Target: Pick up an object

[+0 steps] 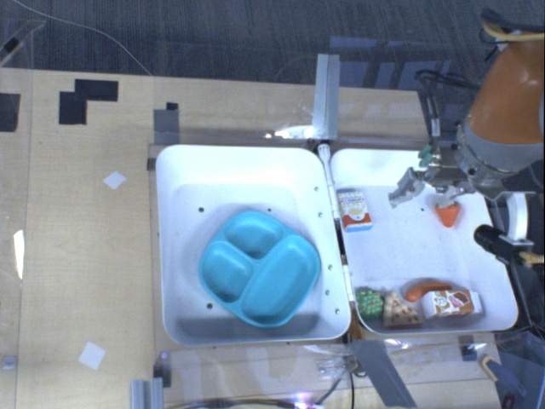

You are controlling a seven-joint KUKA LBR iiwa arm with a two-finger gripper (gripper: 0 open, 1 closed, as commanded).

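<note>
Clutter sits along the near edge of the right bin (502, 318): a green item (369, 301), a snack packet (400, 311), a sausage-like orange piece (419, 290) and a small carton (449, 302), with a little box (354, 210) against the dividing wall. The left bin (174, 228) bears a blue divided plate (260, 267). The gripper (443, 181) hangs over the right bin's far side, just above a small orange object (449, 215), probably its target; I cannot tell how wide it is parted, and it seems to hold nothing.
</note>
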